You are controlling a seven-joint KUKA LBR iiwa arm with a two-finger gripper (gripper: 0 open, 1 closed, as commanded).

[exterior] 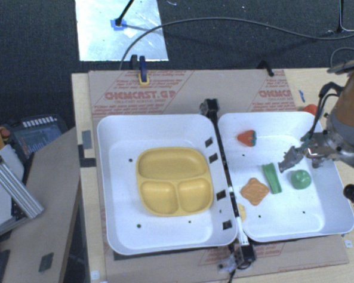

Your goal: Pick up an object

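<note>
Orange piece (254,191) lies below hand (293,157).

The yellow plastic three-compartment tray (172,180) lies in the left white bin (114,142); at 3 o'clock, the right white bin (325,218) holds four small toys.

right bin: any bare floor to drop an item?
Bare floor along the white right bin's front, below the orange waffle-like piece and green round toy. Crowded mid-bin around the green block, red strawberry-like toy and claw.
</note>
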